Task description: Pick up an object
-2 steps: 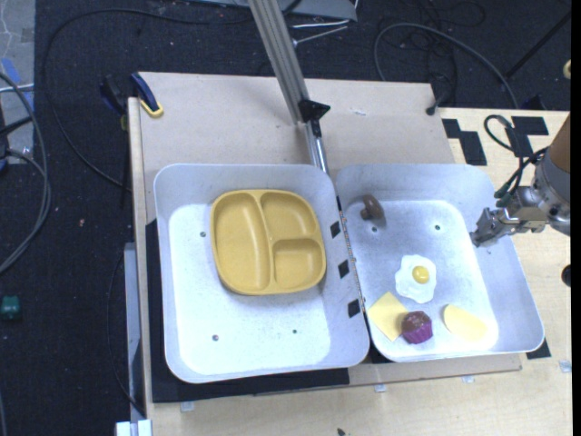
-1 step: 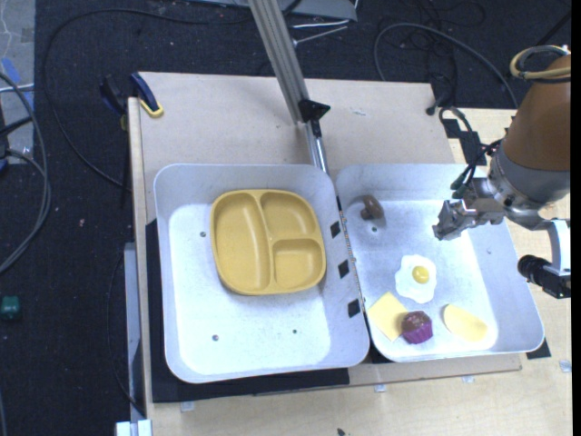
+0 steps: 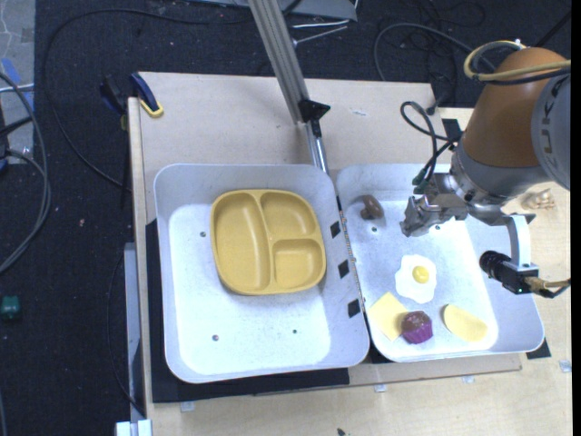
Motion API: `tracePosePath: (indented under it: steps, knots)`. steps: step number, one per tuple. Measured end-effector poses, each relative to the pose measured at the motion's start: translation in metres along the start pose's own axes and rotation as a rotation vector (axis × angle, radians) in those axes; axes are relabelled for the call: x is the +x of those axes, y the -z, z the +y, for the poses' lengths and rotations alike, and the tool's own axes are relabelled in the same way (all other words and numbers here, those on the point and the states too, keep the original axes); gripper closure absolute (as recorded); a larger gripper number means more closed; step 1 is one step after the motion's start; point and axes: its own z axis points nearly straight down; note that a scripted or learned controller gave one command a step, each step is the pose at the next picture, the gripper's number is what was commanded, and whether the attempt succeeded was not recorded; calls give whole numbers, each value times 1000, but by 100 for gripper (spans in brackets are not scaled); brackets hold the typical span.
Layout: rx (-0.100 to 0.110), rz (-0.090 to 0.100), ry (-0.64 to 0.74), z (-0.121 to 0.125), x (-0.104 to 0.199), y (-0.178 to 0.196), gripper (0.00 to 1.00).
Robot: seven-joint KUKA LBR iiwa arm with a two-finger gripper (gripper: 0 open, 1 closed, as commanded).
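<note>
Four food items sit in the right bin (image 3: 517, 339), and we judge the brown piece (image 3: 370, 208) by its back-left corner nearest, just left of the gripper (image 3: 419, 222), whose finger state we can't tell; nothing visibly held.

Even, fairly bright overhead light falls on the bench (image 3: 227, 107) and both white bins, with the left bin (image 3: 182, 334) and right bin (image 3: 508, 334) nearly washed out. Shadows are soft and short. The dark floor at the far and left edges stays dim. Focus is slightly soft throughout, with faint grain.
</note>
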Motion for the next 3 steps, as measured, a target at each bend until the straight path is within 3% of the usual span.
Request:
tracePosePath:
  steps: [2,3]
  knots:
    - [-4,0,0,38,103,19,100]
    - [-3,-1,0,61,158,7,100]
